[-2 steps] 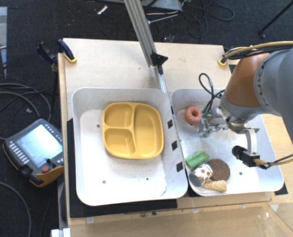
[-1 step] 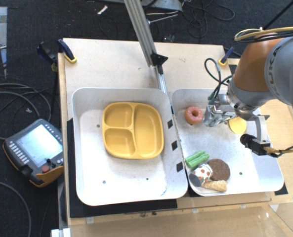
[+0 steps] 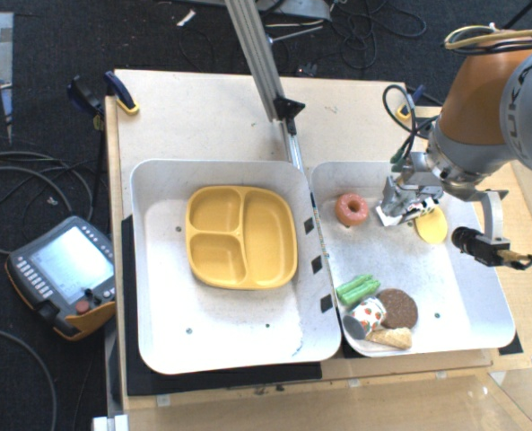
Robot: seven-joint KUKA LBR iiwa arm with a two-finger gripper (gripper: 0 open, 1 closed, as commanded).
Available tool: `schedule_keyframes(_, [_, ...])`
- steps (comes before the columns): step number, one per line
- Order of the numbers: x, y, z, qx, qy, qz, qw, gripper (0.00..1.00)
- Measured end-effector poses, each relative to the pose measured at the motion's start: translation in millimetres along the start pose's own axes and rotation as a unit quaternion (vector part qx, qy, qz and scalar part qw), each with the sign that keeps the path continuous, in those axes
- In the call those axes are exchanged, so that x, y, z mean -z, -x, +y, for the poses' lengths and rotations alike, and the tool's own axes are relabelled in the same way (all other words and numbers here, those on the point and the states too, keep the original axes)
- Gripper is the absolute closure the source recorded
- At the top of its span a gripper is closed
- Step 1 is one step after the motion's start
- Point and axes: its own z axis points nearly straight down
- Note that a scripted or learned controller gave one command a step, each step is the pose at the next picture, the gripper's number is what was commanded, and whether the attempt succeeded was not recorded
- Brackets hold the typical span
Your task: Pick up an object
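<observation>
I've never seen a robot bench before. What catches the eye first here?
A big yellow three-compartment plastic plate sits in the left white bin. In the right white bin, the grey arm's gripper hangs low beside a pink ring doughnut and a yellow rounded object.

Divided tray (image 3: 242,237) in the left bin (image 3: 149,241); doughnut (image 3: 351,209) and cookie (image 3: 397,308) in the right bin (image 3: 467,303)
</observation>
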Motion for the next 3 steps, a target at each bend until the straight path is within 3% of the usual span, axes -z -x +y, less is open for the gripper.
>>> schedule_keyframes(3, [28, -148, -26, 0.003, -0.003, 0.002, 1.0000, 1.00])
